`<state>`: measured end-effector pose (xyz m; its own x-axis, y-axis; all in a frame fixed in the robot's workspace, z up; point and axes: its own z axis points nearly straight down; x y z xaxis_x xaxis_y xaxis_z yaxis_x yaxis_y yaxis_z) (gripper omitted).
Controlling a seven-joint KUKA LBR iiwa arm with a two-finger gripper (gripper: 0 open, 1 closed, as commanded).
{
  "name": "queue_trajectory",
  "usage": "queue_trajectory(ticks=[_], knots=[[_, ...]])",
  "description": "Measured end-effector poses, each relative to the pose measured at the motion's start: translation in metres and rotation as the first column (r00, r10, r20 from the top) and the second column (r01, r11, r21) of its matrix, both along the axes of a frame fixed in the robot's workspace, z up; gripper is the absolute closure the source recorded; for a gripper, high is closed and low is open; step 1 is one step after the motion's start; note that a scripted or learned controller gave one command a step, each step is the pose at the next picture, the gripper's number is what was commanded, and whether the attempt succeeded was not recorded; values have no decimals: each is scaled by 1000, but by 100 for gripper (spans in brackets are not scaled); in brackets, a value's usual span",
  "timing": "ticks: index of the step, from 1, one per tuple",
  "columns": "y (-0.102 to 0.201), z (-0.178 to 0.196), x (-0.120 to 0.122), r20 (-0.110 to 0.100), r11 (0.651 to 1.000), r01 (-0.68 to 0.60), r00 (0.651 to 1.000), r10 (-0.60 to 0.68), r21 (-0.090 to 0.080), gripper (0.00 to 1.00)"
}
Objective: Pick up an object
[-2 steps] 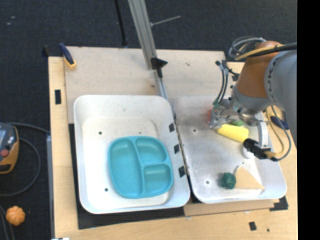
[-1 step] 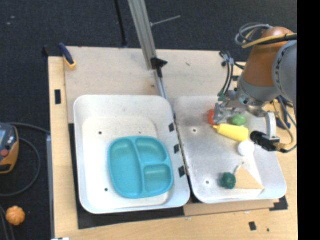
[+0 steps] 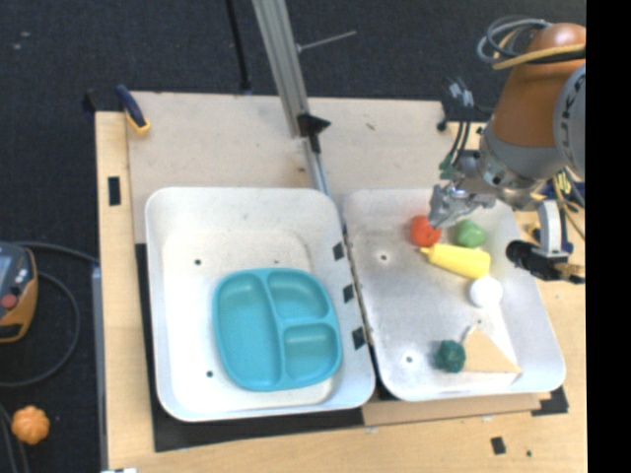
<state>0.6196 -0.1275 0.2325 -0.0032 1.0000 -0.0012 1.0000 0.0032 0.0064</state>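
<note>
My gripper [image 3: 446, 211] hangs over the far part of the right bin [image 3: 394, 294]. It is just above and to the right of a small red object [image 3: 424, 232]. A green object [image 3: 471, 234] lies right beside it, under the wrist. A yellow oblong piece [image 3: 459, 259] lies in front of both, with a white ball [image 3: 484, 291] next to its right end. Near the bin's front sit a dark green object [image 3: 450, 355] and a tan wedge [image 3: 489, 354]. Nothing shows held in the gripper.
The left bin [image 3: 177, 225] holds a blue divided tray [image 3: 279, 326]. A metal post [image 3: 286, 67] rises behind the bins, near the wall between them. An orange ball [image 3: 30, 423] lies off the bench at the lower left.
</note>
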Motion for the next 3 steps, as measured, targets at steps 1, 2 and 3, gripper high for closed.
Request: queue_trajectory(ticks=[1, 2, 3], knots=[[-1, 15, 1, -3, 1000, -1, 1000, 1, 1, 100], [53, 20, 22, -3, 1000, -4, 1000, 4, 2, 100], [104, 28, 32, -3, 1000, -4, 1000, 4, 2, 100]])
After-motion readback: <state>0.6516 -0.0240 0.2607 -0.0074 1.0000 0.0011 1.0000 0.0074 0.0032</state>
